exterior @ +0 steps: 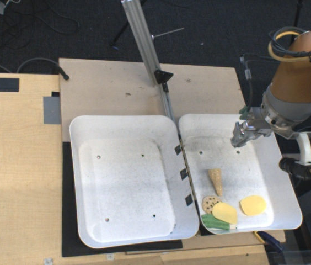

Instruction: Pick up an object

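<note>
Tan ridged cone (215, 180), tapering upward

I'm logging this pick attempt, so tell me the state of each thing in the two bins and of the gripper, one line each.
gripper: above the right bin's far part, nothing seen between its fingers.
right bin: holds all the objects, clustered at its near end.
left bin: sits flat beside the right bin.
cone: lying on its side.
yellow round piece: lying flat, apart from the others.
yellow oval piece: resting on the green piece.
brown dotted disc: lying flat, touching the oval piece.
</note>
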You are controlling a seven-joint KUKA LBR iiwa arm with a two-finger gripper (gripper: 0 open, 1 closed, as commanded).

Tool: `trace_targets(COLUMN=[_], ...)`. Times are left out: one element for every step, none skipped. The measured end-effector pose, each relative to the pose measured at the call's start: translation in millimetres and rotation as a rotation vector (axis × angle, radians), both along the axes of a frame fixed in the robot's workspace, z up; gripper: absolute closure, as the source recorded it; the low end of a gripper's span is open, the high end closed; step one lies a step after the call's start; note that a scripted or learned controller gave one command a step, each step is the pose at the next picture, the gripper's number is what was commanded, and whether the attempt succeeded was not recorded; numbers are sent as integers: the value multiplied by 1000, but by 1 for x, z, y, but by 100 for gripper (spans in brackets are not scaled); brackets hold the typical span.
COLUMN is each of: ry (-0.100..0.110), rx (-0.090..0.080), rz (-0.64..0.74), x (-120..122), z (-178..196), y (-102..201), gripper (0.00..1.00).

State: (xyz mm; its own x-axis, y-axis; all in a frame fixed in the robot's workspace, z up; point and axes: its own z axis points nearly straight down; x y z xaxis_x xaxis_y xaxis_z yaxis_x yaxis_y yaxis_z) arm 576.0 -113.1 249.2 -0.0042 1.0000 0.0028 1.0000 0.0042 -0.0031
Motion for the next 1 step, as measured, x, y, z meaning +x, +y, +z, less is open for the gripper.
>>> trace_targets(ry=[1], rx=[0], rz=[0], x=[-3], z=[6], y=[51], gripper=[100])
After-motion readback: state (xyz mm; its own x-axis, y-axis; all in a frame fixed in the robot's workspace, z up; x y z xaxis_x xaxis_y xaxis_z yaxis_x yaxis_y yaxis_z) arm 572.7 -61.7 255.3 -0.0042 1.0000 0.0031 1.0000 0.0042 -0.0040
